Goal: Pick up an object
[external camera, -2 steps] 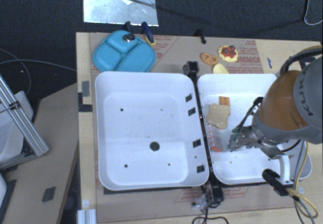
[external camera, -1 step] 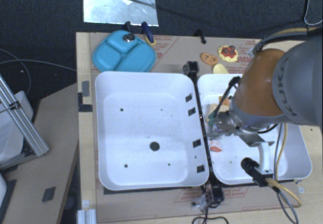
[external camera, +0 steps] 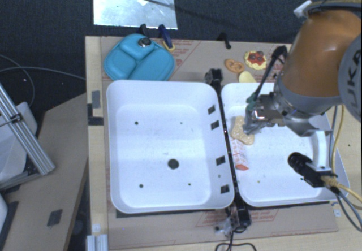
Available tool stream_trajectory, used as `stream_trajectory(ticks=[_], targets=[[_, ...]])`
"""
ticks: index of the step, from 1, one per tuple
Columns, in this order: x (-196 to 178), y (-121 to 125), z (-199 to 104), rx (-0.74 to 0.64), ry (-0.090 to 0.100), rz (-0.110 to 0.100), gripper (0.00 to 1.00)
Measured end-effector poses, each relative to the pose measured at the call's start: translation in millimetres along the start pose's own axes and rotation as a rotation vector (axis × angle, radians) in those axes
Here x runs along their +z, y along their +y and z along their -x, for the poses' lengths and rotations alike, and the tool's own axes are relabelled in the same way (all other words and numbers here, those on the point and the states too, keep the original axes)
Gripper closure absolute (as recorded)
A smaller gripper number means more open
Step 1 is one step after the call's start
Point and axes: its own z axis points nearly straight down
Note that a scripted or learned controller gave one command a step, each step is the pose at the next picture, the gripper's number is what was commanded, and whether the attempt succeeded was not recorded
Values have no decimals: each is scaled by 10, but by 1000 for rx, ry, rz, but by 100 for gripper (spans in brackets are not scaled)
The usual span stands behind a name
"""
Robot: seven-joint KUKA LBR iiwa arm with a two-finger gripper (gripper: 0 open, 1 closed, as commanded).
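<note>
**Figure. The grasp step of a pick, seen from above.**

The pincer sits low over the upper left part of the right bin, right of centre in the frame. It is at or just beside the right edge of a flat tan piece. From this angle you cannot tell whether the pincer is wide or narrow, nor whether it touches the piece.

Treat the tan piece as the likely target. It lies on the bin floor close to the wall shared with the left bin, and nothing suggests it has been lifted. Just below it in the frame lies a small red scrap, apart from the pincer.

The left bin, centre left, carries a dark round spot on its floor, and it is unclear whether this is an object or a mark. Toward the top of the frame, the surface bears a blue sectioned dish at upper left. A few small toy foods rest just above the right bin.

The step in hand appears to be settling onto the target, with the lift not yet begun. The next move calls for a firm closure across a thin, low-lying piece. That should be followed by a straight rise clear of the shared wall. Confirm that the piece comes up with the pincer before you count the pick as made.
</note>
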Motion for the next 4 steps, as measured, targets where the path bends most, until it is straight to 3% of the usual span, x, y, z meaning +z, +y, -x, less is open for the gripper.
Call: stream_trajectory(ticks=[1,2,3,4], targets=[[-1075,10,-292,0,1,-1,100],[-752,19,504,15,-5,-15,100],[-752,-7,-224,-2,-1,-14,100],[-1001,2,-701,0,0,-12,100]])
